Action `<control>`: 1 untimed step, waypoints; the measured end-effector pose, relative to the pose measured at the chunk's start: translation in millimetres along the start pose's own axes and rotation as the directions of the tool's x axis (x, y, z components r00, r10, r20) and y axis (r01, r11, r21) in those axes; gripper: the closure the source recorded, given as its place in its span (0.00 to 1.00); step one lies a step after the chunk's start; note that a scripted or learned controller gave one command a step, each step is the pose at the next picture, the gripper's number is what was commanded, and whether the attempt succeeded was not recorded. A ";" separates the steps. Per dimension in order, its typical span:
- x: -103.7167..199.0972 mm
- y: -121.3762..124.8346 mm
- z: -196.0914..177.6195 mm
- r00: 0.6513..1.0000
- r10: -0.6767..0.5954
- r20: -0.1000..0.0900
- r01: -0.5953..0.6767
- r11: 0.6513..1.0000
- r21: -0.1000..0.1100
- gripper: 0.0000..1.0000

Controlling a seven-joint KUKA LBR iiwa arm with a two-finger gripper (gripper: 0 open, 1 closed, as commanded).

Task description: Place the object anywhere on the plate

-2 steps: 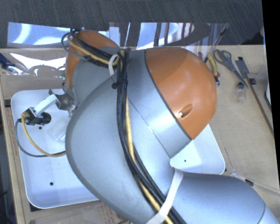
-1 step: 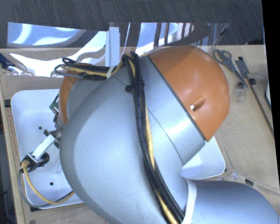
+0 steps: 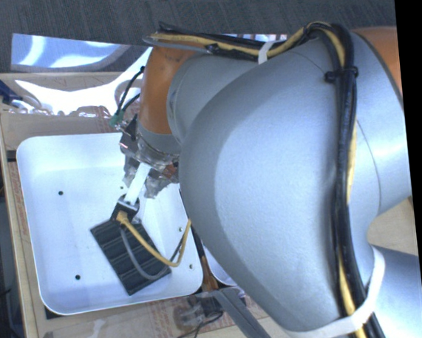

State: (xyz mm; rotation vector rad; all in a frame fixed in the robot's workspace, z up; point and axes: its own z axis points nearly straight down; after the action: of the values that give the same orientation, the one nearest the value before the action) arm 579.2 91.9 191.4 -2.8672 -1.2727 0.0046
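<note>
"Since the arm (image 3: 294, 179) covers so much of the bench (image 3: 101, 335), can we say where the object lies?"

"No, we cannot tell that, and we cannot tell where the plate is either."

"What of the gripper (image 3: 150, 181)?"

"We see it low over the left bin (image 3: 52, 217), near that bin's right wall and toward its far half. We cannot tell whether it is open or closed, and we cannot make out anything held in it."

"And the bin itself?"

"It is white and shallow, with rounded corners. We count two small dark dots (image 3: 61, 192) on its bare floor, one toward the far left and one toward the near left."

"What lies beside it?"

"A sliver of the right bin (image 3: 220, 275) peeps out under the arm, just beside the left bin's near right corner."

"And above the gripper?"

"The orange band (image 3: 159, 80) sits above the wrist, and from it the grey casing swells across the right half of our view. Black and yellow cables (image 3: 341, 130) run along the casing, tied down with a white strap (image 3: 265, 49)."

"Further out?"

"Both bins rest on pale wood. A shiny sheet (image 3: 59, 56) lies along the far edge, metal fittings (image 3: 224, 308) sit at the near edge, and dark carpet (image 3: 180, 4) spreads beyond."
</note>
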 end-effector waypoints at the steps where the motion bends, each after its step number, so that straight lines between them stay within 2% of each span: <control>1: 6.2 55.3 -3.4 0.905 -0.426 0.001 0.426 0.905 -0.002 1.00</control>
State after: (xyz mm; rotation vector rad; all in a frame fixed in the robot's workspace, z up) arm 624.4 59.4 194.4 -2.5213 -1.8689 0.0027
